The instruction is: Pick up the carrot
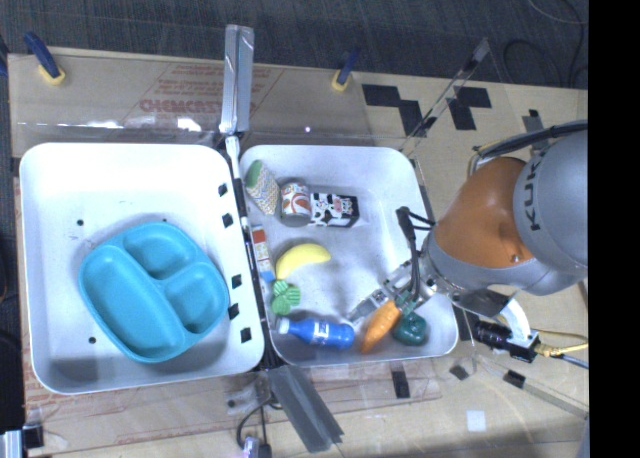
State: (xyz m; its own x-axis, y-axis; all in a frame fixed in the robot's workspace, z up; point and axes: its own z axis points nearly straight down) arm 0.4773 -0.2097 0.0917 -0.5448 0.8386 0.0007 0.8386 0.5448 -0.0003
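One small orange plastic carrot (380, 326) lying in the right white bin's (345, 161) near corner, wedged between blue bottle (318, 332) and teal toy (410, 327), claw (392, 296) just above, spread unclear, likely to snag a neighbour instead.

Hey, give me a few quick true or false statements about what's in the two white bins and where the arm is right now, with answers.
1. The orange carrot lies in the right white bin. True.
2. The light blue divided plate sits in the right bin. False: it is in the left white bin.
3. The yellow banana lies beside the carrot, touching it. False: they lie apart, the banana nearer the bin's middle.
4. The blue bottle lies on its side just left of the carrot. True.
5. The gripper is over the left bin. False: it is over the right bin, by the carrot.
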